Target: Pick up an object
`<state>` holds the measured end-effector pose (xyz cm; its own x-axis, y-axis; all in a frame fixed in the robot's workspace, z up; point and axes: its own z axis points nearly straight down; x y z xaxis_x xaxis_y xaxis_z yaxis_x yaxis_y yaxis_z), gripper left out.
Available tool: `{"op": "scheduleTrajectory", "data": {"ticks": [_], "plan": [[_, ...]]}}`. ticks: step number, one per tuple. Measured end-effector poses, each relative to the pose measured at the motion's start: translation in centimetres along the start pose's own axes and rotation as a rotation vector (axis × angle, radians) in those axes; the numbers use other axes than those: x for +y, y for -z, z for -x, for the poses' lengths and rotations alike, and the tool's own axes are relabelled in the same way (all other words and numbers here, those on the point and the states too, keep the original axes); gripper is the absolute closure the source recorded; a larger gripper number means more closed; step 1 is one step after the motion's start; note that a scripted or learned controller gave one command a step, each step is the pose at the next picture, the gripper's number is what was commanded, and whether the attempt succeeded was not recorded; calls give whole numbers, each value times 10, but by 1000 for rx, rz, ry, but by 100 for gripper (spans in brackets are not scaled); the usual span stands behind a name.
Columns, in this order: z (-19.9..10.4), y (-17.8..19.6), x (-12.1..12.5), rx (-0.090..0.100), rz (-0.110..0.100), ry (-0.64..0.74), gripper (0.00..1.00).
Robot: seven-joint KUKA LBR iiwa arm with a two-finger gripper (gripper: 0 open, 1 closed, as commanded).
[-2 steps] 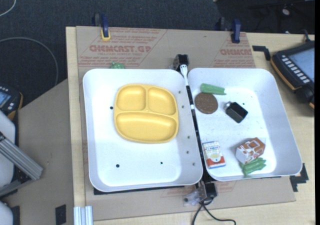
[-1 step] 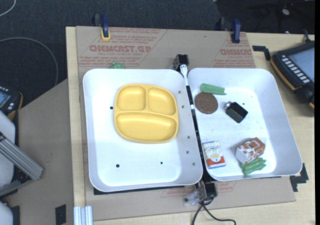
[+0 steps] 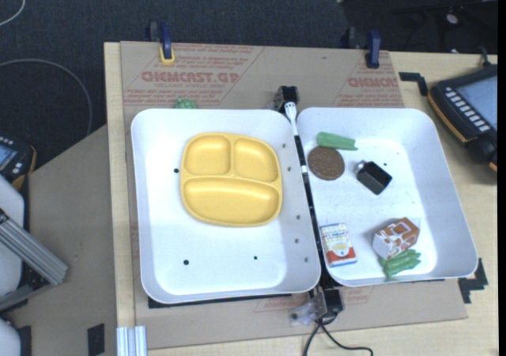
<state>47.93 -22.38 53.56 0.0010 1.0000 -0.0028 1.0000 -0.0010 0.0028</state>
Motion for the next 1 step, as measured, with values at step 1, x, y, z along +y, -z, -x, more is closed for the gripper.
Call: {"op": "scheduleTrajectory", "data": {"ticks": [1], "plan": [[0,0,0,0,0,0,100]]}}
